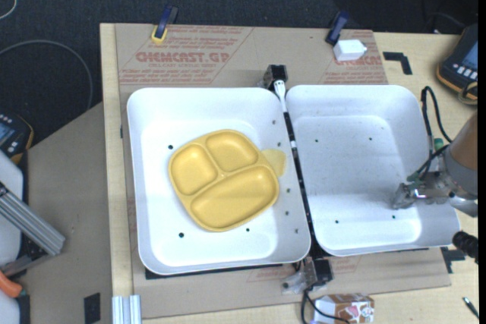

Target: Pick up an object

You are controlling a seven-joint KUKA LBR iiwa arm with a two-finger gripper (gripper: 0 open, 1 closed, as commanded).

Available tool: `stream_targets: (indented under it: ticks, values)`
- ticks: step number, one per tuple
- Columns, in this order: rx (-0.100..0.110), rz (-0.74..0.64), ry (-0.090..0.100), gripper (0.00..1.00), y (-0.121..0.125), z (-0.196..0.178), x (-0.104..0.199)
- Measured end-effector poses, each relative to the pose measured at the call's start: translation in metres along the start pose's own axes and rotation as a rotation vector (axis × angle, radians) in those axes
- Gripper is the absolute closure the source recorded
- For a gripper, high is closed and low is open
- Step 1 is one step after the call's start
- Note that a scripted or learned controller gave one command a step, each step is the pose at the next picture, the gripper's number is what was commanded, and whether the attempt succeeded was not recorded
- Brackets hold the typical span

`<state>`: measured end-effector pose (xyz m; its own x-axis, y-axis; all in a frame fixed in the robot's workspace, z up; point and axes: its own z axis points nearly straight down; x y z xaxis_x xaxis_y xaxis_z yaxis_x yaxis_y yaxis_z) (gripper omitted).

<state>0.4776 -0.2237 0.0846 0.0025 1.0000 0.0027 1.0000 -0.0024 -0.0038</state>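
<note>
Broad brown table [228,49], carrying 2 shallow white bins side by side, touching along a middle seam. In the left bin [148,235], around its middle, a yellow divided plate [224,178] with 3 compartments: 2 small ones on the far side, 1 large one on the near side. Lying flat and right way up, turned a little askew to the bin walls, with its longer span running roughly left to right. Just beside the plate's right edge, partly tucked under it, a small pale yellow piece [276,161], too indistinct to name.

Over in the right bin [342,117], reaching in from the right, the grey arm [465,157], and at its tip the hand [411,195], low over the near right part of that bin's floor. Too small and blurred to tell how far open it is, or whether it has hold of anything.

So, the relation that matters: plate well apart from the hand, straight off to the left and barely farther back, across the seam between the bins. Likely calls for a lift clear of both bin walls, a long travel left, then a descent onto the plate's raised rim or a divider ridge, probably easier crosswise to the rim than flat against the smooth compartments.
</note>
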Motion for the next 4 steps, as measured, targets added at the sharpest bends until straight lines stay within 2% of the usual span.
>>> stream_targets:
  ticks: [4]
  values:
    - [-0.005, -0.001, -0.003, 1.00, 0.0015, 0.0000, -0.0002]
